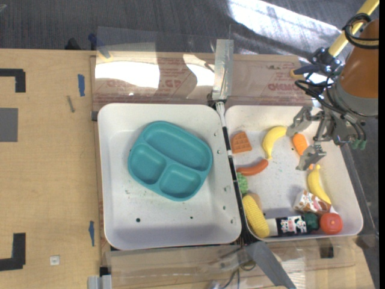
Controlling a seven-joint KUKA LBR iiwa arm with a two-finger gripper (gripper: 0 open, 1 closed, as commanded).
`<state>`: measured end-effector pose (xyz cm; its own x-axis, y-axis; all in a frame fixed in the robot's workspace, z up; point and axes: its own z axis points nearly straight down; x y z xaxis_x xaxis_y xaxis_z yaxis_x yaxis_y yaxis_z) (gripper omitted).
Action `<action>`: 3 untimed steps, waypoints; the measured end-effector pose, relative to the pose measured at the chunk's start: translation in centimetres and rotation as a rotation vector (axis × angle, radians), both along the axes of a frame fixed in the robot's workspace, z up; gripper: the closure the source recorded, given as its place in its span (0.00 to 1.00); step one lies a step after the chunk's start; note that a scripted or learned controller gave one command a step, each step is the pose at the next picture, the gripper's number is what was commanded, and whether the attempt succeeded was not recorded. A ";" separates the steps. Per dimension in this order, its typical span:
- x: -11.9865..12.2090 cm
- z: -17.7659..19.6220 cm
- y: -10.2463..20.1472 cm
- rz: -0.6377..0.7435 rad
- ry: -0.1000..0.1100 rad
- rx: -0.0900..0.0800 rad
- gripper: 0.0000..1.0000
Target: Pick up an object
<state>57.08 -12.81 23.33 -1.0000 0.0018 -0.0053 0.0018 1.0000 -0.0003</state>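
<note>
Carrot sits right between gripper fingers, jaws spread wide, not clamping it. Banana just left, second banana right below.

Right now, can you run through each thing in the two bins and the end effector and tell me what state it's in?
Teal divided plate: lying flat in the left bin, compartments bare.
Bottle: on its side by the right bin's front wall.
Corn cob: lying flat.
Two bananas: lying apart.
Carrot: loose on the bin floor.
End effector: open, above the carrot, holding nothing.
</note>
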 end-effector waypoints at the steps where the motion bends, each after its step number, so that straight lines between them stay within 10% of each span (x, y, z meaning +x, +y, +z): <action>1: 5.3 -12.0 -6.0 0.000 0.014 0.003 0.00; 2: 2.5 -14.5 -8.8 -0.060 -0.004 -0.001 0.00; 3: 3.0 -13.0 -8.8 -0.058 -0.018 -0.004 1.00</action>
